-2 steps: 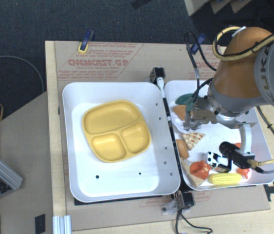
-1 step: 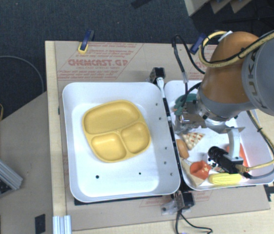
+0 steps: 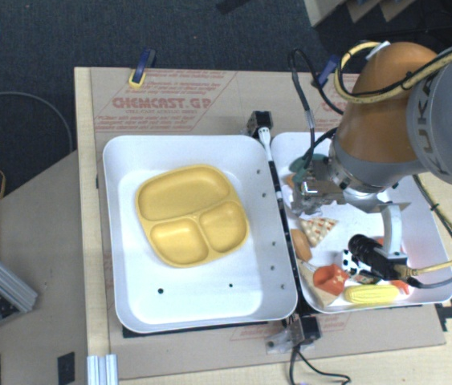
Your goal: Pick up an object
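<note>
gripper (image 3: 310,192) low in right bin (image 3: 442,243), mostly hidden under the arm (image 3: 386,111), grip state cannot be told, corn (image 3: 374,294) and tomato (image 3: 330,278) nearby

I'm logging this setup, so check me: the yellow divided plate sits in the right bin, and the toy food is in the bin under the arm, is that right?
Not quite. The camera view shows the yellow divided plate in the left bin, not the right one. The rest holds: the toy food, including the corn cob and the tomato, lies in the right bin under the arm.
</note>
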Robot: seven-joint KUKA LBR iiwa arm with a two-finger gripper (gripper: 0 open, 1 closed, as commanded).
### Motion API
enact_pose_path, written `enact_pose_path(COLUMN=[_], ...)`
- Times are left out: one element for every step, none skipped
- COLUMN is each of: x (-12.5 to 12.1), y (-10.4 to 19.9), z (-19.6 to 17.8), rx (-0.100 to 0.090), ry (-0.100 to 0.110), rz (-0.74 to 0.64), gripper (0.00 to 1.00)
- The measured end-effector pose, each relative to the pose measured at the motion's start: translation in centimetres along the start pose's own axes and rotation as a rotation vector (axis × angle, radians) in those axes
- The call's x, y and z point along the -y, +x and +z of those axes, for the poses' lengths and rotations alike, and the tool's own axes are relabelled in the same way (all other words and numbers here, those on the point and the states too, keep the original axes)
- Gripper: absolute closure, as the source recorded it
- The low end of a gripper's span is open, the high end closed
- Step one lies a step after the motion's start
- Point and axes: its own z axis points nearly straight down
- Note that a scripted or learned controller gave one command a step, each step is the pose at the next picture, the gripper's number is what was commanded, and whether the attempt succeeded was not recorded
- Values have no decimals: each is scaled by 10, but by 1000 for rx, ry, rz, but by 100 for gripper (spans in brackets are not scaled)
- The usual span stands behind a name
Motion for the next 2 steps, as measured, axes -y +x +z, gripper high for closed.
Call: enact_pose_path(x=[1, -7], y=[8, 0], z=[-2, 4], rx=[0, 1], ry=[0, 1], rz=[-1, 2], gripper=[100, 100])
